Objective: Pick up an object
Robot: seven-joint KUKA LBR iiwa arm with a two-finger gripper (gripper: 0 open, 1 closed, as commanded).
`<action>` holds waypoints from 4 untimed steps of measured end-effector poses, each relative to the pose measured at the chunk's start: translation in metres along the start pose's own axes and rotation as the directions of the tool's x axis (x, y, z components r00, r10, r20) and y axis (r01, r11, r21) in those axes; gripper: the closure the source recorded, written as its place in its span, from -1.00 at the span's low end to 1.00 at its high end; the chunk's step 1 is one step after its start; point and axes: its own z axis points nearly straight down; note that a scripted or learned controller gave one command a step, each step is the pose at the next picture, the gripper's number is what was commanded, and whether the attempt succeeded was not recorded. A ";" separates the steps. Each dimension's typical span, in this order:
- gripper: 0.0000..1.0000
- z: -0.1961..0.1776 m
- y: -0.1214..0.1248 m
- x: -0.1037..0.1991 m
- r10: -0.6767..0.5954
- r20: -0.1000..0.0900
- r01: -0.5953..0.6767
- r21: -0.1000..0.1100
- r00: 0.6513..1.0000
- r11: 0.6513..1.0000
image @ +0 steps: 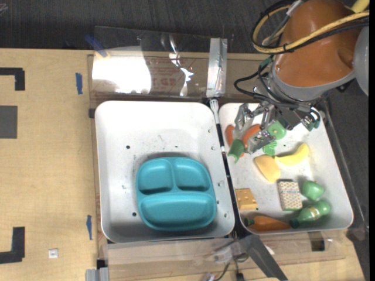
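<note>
My gripper (252,127) is low in the back of the right bin (340,174), under the orange-banded wrist (313,40). Its two metal fingers (240,118) stand apart, one on each side of a small orange-red toy (251,133). Whether they touch it I cannot tell. Around it lie a green piece (235,150) on the left and a light green toy (276,132) on the right. Nearer the front are a yellow banana (294,156) and a yellow wedge (267,168).
The front of the right bin holds a tan cracker (246,199), a speckled block (289,195), two green toys (312,201) and an orange carrot (270,222). A teal divided plate (174,193) lies in the left bin (117,127). Cables (275,22) loop off the wrist.
</note>
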 end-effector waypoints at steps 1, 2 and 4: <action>1.00 0.003 0.019 0.069 -0.128 -0.014 0.128 -0.006 0.992 0.992; 1.00 -0.031 -0.009 0.079 -0.280 -0.009 0.280 -0.005 0.960 0.960; 1.00 -0.021 -0.012 0.077 -0.449 -0.008 0.449 -0.004 0.893 0.893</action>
